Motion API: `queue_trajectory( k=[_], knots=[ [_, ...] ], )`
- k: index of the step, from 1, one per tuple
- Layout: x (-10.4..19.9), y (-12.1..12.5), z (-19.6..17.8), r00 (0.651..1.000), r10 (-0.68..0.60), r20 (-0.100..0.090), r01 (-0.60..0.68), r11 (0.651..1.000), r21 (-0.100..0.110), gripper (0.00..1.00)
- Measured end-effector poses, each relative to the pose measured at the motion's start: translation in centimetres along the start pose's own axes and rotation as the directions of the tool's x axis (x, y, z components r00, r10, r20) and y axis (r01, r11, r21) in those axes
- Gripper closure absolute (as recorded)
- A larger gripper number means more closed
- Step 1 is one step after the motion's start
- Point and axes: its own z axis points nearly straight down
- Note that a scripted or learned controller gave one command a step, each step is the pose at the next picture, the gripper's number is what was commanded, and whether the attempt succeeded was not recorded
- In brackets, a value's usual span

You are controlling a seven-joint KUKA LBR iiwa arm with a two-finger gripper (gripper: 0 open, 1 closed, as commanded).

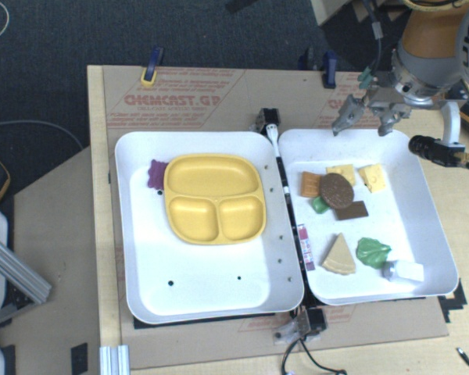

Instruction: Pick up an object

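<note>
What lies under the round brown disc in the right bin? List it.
The round brown disc overlaps an orange-brown square, a pale yellow block, a dark brown slab and a small green piece. Anything hidden directly beneath it cannot be seen.

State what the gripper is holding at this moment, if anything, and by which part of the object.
Nothing is held. The gripper hangs above the far edge of the right bin with its fingers spread apart and nothing between them.
</note>
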Motion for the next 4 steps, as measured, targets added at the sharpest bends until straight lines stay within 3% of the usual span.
queue_trajectory(
  k=[1, 2, 4],
  knots=[
    [0.0, 0.2, -0.8, 1.0, -0.002, 0.002, 0.002, 1.0, -0.014, 0.0],
    [0.4, 0.1, 5.5, 1.0, -0.002, 0.001, 0.002, 1.0, -0.007, 0.0],
    [1.3, -0.5, 15.7, 1.0, -0.002, 0.003, 0.003, 1.0, -0.014, 0.0]
  ],
)
